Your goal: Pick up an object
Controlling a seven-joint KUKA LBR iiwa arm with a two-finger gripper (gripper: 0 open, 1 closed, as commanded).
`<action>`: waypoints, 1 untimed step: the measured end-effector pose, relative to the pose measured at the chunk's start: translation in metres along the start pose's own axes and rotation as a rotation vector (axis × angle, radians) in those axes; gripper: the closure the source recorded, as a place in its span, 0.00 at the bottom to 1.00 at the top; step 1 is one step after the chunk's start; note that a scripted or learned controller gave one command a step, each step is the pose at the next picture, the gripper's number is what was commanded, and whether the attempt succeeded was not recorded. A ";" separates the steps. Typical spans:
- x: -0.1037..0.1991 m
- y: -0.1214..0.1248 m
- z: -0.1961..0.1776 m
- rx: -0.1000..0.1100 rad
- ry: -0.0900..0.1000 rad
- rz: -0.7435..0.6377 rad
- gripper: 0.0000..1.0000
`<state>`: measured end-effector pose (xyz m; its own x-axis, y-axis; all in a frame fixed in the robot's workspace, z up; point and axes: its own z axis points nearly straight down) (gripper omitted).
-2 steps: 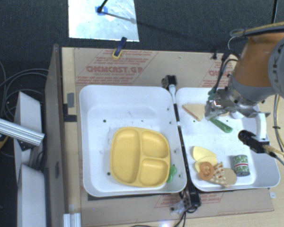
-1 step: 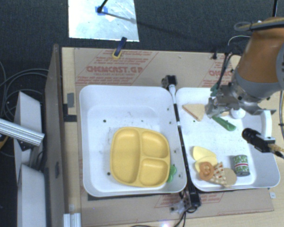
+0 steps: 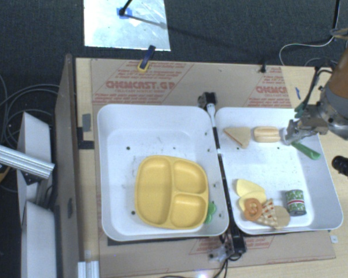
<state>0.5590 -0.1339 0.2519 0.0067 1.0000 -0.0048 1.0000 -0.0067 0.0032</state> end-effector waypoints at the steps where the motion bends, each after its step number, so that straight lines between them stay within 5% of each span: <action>1: 0.051 0.021 0.020 0.002 0.005 -0.014 1.00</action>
<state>0.5806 -0.0834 0.2319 -0.0077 1.0000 0.0005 1.0000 0.0077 0.0015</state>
